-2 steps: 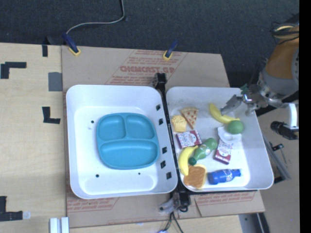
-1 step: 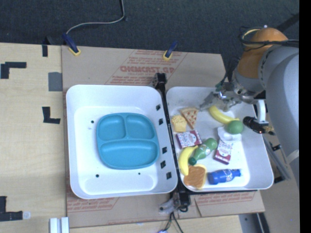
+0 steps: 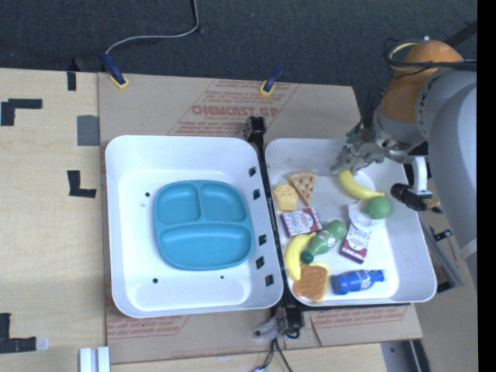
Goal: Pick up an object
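Far left of the hand, the left bin holds a blue plate. In the right bin, well below-left of the hand, lie a lower banana, a bun and a blue bottle. Nearer, to its lower left, lie a pizza slice and a green bottle. The hand hangs at the bin's upper right. An upper banana lies just below it, a green ball beyond. Whether its fingers are apart or together I cannot tell.
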Available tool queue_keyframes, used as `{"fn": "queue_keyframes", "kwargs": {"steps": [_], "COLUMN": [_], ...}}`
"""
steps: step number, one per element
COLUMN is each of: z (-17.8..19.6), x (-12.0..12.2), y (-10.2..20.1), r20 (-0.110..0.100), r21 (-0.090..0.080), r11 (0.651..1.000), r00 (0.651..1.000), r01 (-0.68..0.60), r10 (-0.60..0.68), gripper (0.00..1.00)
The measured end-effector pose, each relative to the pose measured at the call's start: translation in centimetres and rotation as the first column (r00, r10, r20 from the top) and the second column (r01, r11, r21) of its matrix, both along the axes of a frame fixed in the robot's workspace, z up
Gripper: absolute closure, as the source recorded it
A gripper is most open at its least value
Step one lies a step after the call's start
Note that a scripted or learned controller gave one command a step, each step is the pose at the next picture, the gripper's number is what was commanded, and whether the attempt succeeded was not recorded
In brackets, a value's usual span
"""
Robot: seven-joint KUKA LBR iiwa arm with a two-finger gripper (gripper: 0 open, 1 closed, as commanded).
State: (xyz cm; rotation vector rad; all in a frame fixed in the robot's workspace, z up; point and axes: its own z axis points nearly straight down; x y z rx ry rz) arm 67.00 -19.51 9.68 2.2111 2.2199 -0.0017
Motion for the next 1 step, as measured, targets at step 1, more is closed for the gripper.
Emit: {"fn": "queue_keyframes", "kwargs": {"steps": [1], "z": [7.41], "x": [-0.08], "y": [7.75], "r20": [-0.003], "r21": [0.007], "r11": [1.000], "r00": [1.000], "r01": [0.001], "r10": [-0.001], "gripper": [1.00]}}
